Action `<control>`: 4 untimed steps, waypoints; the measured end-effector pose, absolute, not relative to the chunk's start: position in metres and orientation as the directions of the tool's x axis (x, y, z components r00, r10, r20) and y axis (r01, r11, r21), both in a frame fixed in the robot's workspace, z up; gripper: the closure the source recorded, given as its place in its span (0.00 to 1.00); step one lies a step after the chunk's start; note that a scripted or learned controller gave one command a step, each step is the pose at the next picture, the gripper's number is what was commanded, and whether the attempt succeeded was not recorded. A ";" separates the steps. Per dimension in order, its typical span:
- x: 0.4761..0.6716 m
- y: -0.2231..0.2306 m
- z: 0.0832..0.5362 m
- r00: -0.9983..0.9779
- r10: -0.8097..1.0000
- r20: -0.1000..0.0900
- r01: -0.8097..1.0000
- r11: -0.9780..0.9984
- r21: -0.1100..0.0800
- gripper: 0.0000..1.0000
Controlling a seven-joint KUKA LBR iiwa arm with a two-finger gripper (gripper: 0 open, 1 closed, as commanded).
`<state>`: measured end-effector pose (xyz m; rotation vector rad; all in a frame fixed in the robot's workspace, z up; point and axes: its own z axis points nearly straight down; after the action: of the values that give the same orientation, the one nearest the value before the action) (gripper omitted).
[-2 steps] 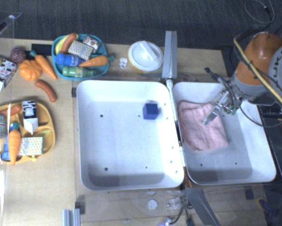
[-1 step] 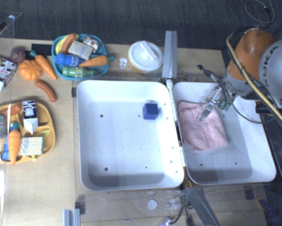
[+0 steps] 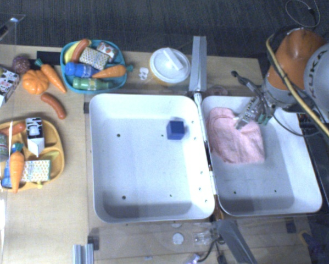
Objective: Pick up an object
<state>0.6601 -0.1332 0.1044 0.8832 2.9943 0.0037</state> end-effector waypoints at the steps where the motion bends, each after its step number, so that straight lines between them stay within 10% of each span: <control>1: 0.659 -0.132 0.104 -0.841 0.542 -0.011 0.542 0.841 0.006 0.00; 3: 0.654 -0.094 0.091 -0.744 0.668 -0.014 0.668 0.744 0.001 0.00; 4: 0.657 -0.090 0.104 -0.747 0.664 -0.017 0.664 0.748 0.010 1.00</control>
<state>0.6571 -0.0896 0.1036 1.1092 2.9186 0.0054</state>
